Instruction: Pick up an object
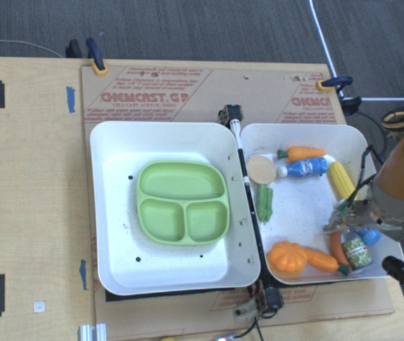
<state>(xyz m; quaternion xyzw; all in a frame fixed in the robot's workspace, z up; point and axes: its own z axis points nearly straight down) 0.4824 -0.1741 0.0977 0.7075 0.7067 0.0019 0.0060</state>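
Observation:
The right bin [298,215] holds several toy foods. Along its far side lie a carrot [305,153], a blue bottle [307,168] and a yellow corn cob [341,180], with a round wooden disc [262,169] and a green pod [264,203] at the left. An orange pumpkin [289,258], a second carrot [321,261], a red sausage [338,249] and a green-labelled jar [357,253] sit near the front. My gripper [341,221] hangs low at the bin's right side, just above the sausage and jar. Nothing is visibly held in it.
The left bin [113,212] contains a green three-compartment plate [183,202]. A black clamp post [230,114] stands at the far end of the wall between the two bins. The arm's orange band [403,170] overhangs the right bin's right edge.

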